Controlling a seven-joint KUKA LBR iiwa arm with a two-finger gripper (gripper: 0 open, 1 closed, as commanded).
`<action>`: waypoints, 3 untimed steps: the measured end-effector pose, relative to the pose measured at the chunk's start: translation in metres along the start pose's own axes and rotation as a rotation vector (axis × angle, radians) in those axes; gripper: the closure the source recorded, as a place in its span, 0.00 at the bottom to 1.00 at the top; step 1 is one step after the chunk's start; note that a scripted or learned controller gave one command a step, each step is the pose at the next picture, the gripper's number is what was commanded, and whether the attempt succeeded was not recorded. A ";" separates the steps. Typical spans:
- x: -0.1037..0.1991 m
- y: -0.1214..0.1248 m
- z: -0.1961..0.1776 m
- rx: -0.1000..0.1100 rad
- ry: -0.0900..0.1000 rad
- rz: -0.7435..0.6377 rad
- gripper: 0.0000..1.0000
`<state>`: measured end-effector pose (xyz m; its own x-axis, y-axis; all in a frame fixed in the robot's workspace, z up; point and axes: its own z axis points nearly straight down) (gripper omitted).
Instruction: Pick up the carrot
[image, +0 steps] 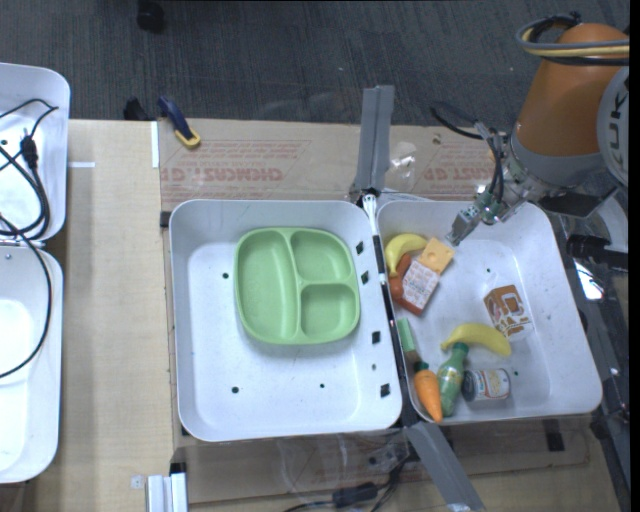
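The carrot (427, 393), orange with a green top, lies against the left wall of the right bin (545, 250) near its front corner, next to a green bottle (450, 378). My gripper (468, 226) hangs over the back of that bin, just right of a yellow cheese wedge (435, 255), far from the carrot. Nothing shows between its fingers.
The right bin also holds two bananas (403, 247) (479, 338), a red-and-white packet (417, 285), a small can (489, 385) and a brown-labelled item (506, 309). A green divided plate (297, 284) sits in the left bin (200, 300). A grey divider post (374, 140) rises between the bins.
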<state>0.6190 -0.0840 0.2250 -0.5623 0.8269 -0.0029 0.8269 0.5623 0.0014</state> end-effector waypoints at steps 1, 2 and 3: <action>0.000 0.000 0.001 0.001 0.001 0.000 0.00; -0.034 -0.011 0.042 0.003 0.002 0.034 0.00; -0.060 -0.001 0.128 -0.006 -0.005 -0.107 0.00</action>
<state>0.6525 -0.1347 0.0976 -0.6474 0.7621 -0.0085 0.7621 0.6475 0.0065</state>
